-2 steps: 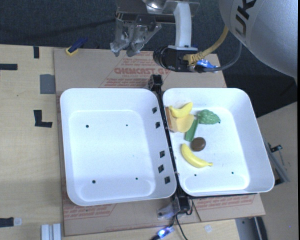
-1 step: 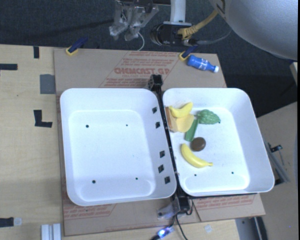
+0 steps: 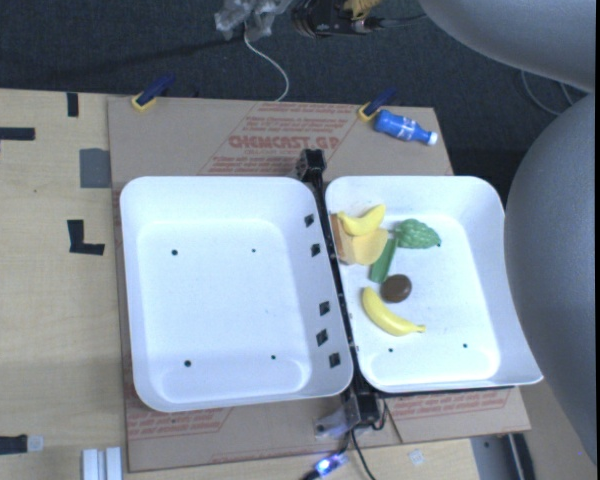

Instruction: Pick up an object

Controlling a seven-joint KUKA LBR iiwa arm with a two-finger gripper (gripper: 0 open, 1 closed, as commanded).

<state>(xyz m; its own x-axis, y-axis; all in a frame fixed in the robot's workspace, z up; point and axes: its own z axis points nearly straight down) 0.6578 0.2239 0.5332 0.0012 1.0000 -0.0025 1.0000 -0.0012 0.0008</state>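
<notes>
Two white bins are sitting side by side on the counter (image 3: 40, 268). In the right bin (image 3: 470, 358), a banana (image 3: 388, 315) is lying just below a brown ball (image 3: 396, 288), near a green leafy piece (image 3: 417, 234) and a second banana (image 3: 362, 221). A blue bottle (image 3: 404, 127) is lying beyond the bins.

Both white bins (image 3: 220, 388) looked like smooth matt plastic, set on a brown cardboard sheet (image 3: 280, 143) with red print. The bananas (image 3: 388, 315) appeared smooth, faintly glossy plastic; the bench (image 3: 40, 288) looked like pale, matt wood.
</notes>
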